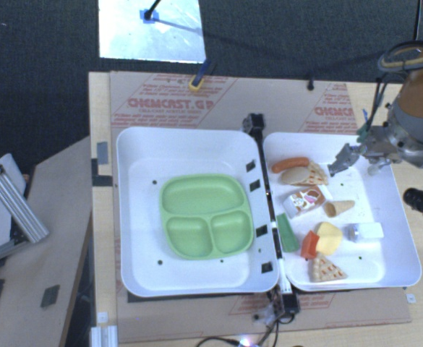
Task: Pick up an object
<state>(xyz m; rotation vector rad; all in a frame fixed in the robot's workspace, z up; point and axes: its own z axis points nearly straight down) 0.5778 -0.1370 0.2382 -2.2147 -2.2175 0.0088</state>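
The right bin (395, 194) holds several toy foods: a hot dog (291, 165), a pizza slice (311, 175), a small printed cup (303, 201), an ice cream cone (339, 208), a green block (287, 232), a red piece (309, 245), a yellow piece (330, 238), a second pizza slice (327, 270) and a white and silver item (364, 231). My gripper (357, 163) hangs over the bin's far right part, just right of the hot dog. It is open, with its fingers spread and nothing between them.
In the left bin (139, 194) lies a green three-compartment tray (204, 215). A black divider (265, 201) runs between the bins. A black part (422, 202) sticks in at the right edge.
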